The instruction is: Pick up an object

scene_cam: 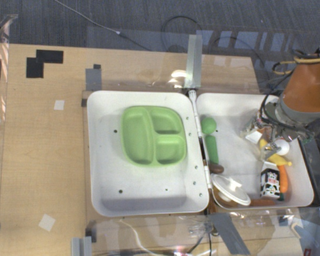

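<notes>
We are seeing our hand (270,136) hanging over the right bin (232,106) above a yellow toy (278,159), and we cannot tell its state.

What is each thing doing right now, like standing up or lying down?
Green divided tray: lying flat, right way up, in the left bin.
Green rattle-shaped toy: lying down along the right bin's left wall.
Cow-print cup: lying on its side.
Carrot: lying flat beside the cup.
Claw: low over the right bin's toys.
</notes>
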Controlling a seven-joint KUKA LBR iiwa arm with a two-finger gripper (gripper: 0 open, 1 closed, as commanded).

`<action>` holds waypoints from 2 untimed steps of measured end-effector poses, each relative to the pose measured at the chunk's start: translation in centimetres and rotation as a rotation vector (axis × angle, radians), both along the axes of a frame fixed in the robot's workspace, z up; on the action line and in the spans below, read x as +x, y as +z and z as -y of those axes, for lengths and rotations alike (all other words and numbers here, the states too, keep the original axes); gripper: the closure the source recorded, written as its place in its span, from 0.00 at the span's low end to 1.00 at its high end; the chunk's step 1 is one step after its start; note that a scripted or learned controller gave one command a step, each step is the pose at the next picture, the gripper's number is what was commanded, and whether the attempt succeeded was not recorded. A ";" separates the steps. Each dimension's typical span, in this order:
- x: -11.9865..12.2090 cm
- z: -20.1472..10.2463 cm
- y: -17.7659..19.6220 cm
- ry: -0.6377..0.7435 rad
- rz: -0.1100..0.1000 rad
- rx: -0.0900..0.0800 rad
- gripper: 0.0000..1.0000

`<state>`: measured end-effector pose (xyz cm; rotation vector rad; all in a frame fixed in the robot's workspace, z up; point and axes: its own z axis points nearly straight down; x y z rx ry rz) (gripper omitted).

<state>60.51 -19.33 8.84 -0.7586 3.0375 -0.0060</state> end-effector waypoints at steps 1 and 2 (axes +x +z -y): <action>-5.4 -2.3 0.2 -0.025 0.002 0.000 0.00; -7.5 -4.2 0.2 -0.121 0.007 -0.001 0.00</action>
